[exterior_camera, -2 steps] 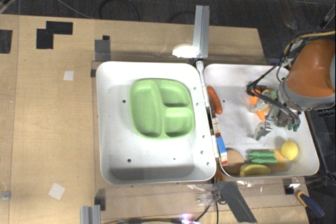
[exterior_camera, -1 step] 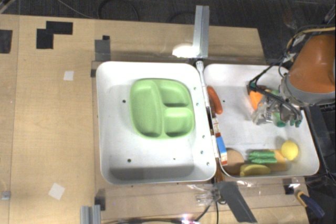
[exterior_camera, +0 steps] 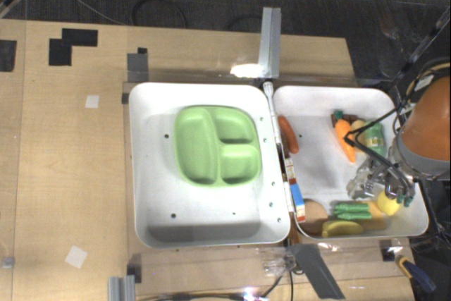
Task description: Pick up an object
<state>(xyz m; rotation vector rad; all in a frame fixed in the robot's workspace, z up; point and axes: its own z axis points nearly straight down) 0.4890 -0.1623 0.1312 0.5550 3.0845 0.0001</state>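
The worktop (exterior_camera: 63,173) is pale wood and fills the left and middle of the frame, with dark floor along the top. On it sit my two white bins side by side. The left bin (exterior_camera: 151,215) is in the centre of the frame and carries a green divided tray (exterior_camera: 215,144), lying flat in its upper half. The right bin (exterior_camera: 313,106) is at the right of the frame and holds the small things.

My arm (exterior_camera: 430,127) comes in from the right edge, its orange band over the bin's right wall. My claw (exterior_camera: 377,183) hangs low over the lower right part of the right bin; I cannot tell how it stands.

In that bin, a brown sausage-shaped piece (exterior_camera: 287,134) lies along the left wall. An orange carrot (exterior_camera: 344,137) lies in the upper right, just up and left of my claw. A green ridged piece (exterior_camera: 351,209) lies just below my claw, with a yellow-green piece (exterior_camera: 342,228) beneath it by the bottom wall. A small yellow piece (exterior_camera: 387,204) sits right beside my claw, at lower right.
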